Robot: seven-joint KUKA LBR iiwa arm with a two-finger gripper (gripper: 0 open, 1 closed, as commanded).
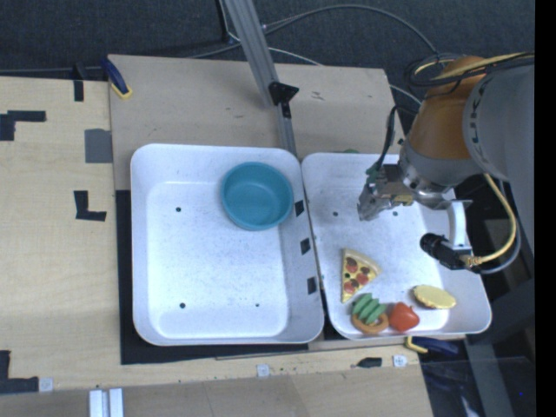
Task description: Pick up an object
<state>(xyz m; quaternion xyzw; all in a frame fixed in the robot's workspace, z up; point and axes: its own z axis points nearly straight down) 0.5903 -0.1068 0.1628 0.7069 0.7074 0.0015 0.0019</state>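
My gripper [372, 207] hangs over the upper middle of the right bin [334, 189], its dark fingers pointing down with nothing seen between them. Below it in the same bin lie a pizza slice [357, 274], a green and orange toy vegetable [368, 312], a red tomato [402, 317] and a yellow bread-like piece [433, 297]. A blue bowl [256, 195] sits in the upper right part of the left bin [174, 259]. The pizza slice is the nearest object to the gripper, well apart from it.
A grey metal pole [254, 46] slants from the top down to the seam between the bins. Black cables [347, 16] loop behind the arm. The bins rest on a tan board [191, 102] with a bare wooden bench [43, 233] to the left.
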